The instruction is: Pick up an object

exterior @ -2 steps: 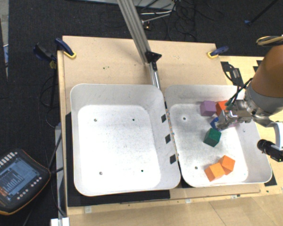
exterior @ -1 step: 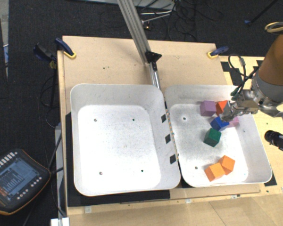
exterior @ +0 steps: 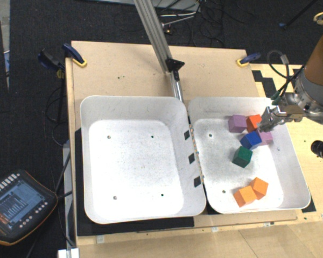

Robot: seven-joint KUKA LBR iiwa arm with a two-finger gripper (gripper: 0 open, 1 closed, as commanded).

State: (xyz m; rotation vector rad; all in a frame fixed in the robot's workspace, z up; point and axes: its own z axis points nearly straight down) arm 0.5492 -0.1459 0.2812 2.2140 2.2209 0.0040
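Several small blocks lie in the right bin (exterior: 218, 195). A purple block (exterior: 237, 123), an orange block (exterior: 252, 122), a blue block (exterior: 252, 139) and a pale purple block (exterior: 266, 138) cluster at its upper right. Below them sits a green block (exterior: 241, 157). Two orange blocks (exterior: 245, 195) (exterior: 260, 187) rest near the bin's lower right corner. My gripper (exterior: 267, 122) reaches in from the right and hangs just over the cluster, beside the orange block and above the pale purple one. I see nothing held between its fingers.
The left bin (exterior: 132, 157) stands beside the right one on the wooden bench (exterior: 124, 69). A metal pole (exterior: 156, 31) slants down from the top toward the gap between the bins. A teach pendant (exterior: 16, 206) lies at the lower left.
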